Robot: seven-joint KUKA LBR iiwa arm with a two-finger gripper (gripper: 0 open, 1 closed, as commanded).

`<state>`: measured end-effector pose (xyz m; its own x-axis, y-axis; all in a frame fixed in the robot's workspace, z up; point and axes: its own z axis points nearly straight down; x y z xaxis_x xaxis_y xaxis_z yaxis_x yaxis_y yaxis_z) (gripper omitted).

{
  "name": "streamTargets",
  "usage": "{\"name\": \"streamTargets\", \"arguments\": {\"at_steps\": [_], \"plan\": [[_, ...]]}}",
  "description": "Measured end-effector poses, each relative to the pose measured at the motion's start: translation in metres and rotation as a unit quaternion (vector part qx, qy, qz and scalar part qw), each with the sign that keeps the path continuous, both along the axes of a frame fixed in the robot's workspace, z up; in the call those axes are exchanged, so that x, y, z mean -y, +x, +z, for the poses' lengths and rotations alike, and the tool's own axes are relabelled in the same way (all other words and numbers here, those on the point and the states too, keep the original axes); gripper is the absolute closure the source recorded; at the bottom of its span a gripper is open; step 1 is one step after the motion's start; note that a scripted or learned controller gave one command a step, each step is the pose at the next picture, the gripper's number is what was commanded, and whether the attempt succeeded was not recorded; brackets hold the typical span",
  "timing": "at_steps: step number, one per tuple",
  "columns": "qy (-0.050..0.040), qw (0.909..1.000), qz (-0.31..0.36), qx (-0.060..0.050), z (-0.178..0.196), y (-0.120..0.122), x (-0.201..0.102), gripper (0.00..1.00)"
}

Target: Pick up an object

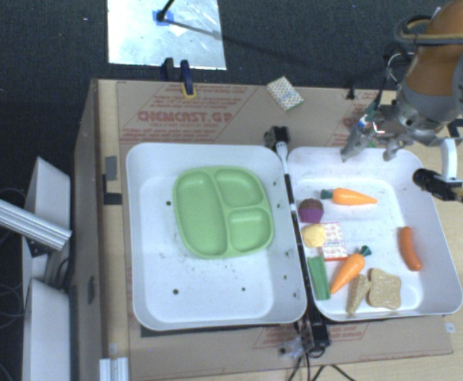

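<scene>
My gripper [371,144] hangs above the far rim of the right bin [434,236], fingers spread apart with nothing between them. Below it in that bin lie a carrot [353,198], a purple round piece [311,209], a yellow piece [314,234], a pink and white packet [333,241], a second carrot [349,267], a green stick [318,277], a sausage [409,248] and two bread slices [384,289]. The nearest item, the upper carrot, lies a little toward the camera from the fingers.
The left bin [152,292] holds a green divided plate [222,211]. A black clamp [279,140] sits at the far end of the seam between the bins. A small patterned block [284,93] lies on the cardboard behind. A black fixture [431,181] sticks in at the right bin's right rim.
</scene>
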<state>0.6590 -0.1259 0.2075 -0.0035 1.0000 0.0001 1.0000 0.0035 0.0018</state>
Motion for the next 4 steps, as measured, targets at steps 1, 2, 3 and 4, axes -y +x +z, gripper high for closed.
{"name": "streamTargets", "arguments": {"at_steps": [1, 2, 3, 4], "plan": [[0.0000, 1.0000, 0.000, -0.001, -0.100, -0.007, -0.009, 0.00], [-0.0002, 1.0000, -0.001, -0.001, -0.124, -0.058, 0.000, 0.00], [-0.0004, 1.0000, -0.001, 0.001, -0.112, -0.057, 0.001, 1.00], [0.0004, 1.0000, 0.001, 0.001, -0.022, -0.086, -0.085, 1.00]]}}
